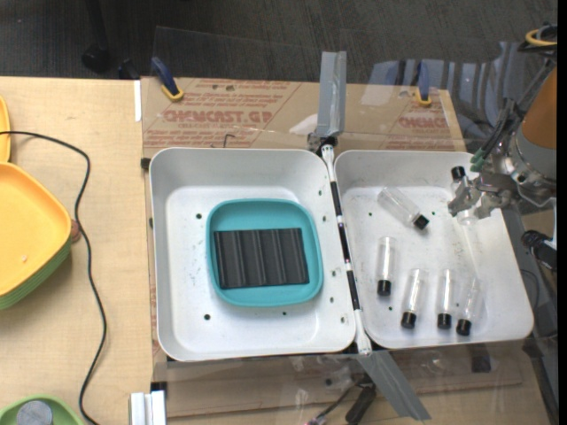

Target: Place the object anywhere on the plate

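Metal two-finger gripper (471, 204) hovering over right white bin (514, 264), finger state unclear; clear black-capped vials (400, 207) lying below; teal rectangular plate (263, 251) sitting in left bin (177, 264).

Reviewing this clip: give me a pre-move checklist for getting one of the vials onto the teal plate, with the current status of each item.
1. Teal plate sits flat in the left bin: ok.
2. Plate surface free of other objects: ok.
3. Vials available in the right bin: ok. Four lie near the front, for example one, and a tilted vial lies apart farther back.
4. Gripper positioned above the right bin near its far right edge: ok.
5. Gripper holding a vial: cannot tell. A clear vial seems to hang below it, but the contact is unclear.
6. Finger state: cannot tell.
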`<state>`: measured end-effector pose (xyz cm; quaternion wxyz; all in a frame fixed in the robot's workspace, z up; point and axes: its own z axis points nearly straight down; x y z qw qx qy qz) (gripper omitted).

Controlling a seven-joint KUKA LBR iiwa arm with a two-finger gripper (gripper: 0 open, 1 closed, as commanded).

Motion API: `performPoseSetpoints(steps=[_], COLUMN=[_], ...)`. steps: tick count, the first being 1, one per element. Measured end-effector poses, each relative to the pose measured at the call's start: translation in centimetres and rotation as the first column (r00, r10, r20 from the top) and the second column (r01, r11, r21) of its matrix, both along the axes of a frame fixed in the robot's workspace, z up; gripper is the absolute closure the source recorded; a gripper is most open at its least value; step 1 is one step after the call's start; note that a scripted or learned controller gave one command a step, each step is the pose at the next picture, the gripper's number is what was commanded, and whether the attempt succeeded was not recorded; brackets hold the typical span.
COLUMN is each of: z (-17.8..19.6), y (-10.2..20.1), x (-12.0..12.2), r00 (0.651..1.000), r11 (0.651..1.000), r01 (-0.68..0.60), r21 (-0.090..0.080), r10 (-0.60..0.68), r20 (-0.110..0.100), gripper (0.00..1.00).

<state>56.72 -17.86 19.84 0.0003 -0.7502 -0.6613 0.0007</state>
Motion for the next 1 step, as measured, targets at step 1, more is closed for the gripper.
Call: performPoseSetpoints(steps=[1], z=[0.00], y=[0.00], x=[0.00], r00=[1.000], r11=[1.000], r01=[0.000], r21=[0.000], r10=[0.000], r20=[0.000], gripper=[0.00])
